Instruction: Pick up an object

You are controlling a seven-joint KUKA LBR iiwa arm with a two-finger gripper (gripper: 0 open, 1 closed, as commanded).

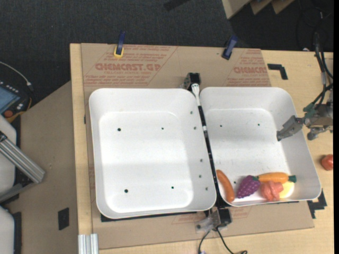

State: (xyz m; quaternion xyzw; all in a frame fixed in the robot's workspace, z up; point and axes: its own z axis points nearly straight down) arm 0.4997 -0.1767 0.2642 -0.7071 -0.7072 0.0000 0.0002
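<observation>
Toy food lies bunched in the near right corner of the right bin (249,102): a hot dog (225,186) with its long axis running from far-left to near-right, purple grapes (247,187) beside it, a carrot (276,178) lying crosswise with its green tip to the right, and a reddish piece (270,191) touching something pale yellow (286,191), too blurred to name. The left bin (100,157) sits beside it, their rims meeting along a dark strip. The gripper (288,128) hangs over the right bin's right rim, well apart from the toys, holding nothing; how wide it stands is unclear. Its arm is cut off at the frame's edge.
</observation>
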